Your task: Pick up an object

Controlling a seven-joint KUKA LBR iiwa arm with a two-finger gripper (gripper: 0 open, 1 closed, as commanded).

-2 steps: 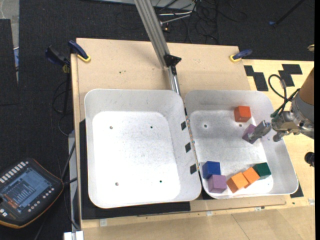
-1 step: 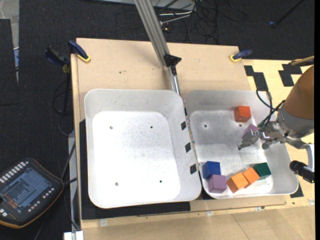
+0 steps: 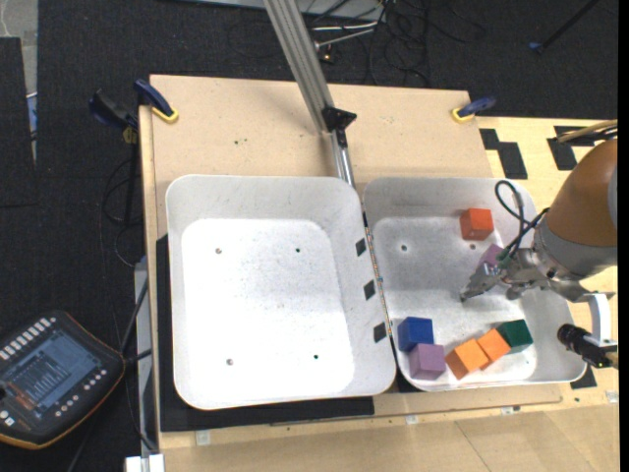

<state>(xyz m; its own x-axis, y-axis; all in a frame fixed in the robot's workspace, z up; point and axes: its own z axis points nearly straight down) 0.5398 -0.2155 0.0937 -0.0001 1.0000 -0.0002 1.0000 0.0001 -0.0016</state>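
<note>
My gripper (image 3: 479,287) hangs low over the middle of the right bin (image 3: 413,214), reaching in from the right under the orange-banded wrist. A small purple piece (image 3: 491,258) lies just behind it, partly covered by the gripper body. An orange block (image 3: 477,223) sits further back. Along the bin's front lie a blue block (image 3: 416,330), a purple block (image 3: 427,360), two orange blocks (image 3: 460,362) (image 3: 491,347) and a green block (image 3: 515,335). Nothing shows between the gripper's tips.
The left bin (image 3: 197,205) lies beside the right one, and their rims meet at the middle. A metal pole (image 3: 305,57) slants down from the back to the bins' junction. Clamps (image 3: 157,101) (image 3: 472,109) grip the board's back corners.
</note>
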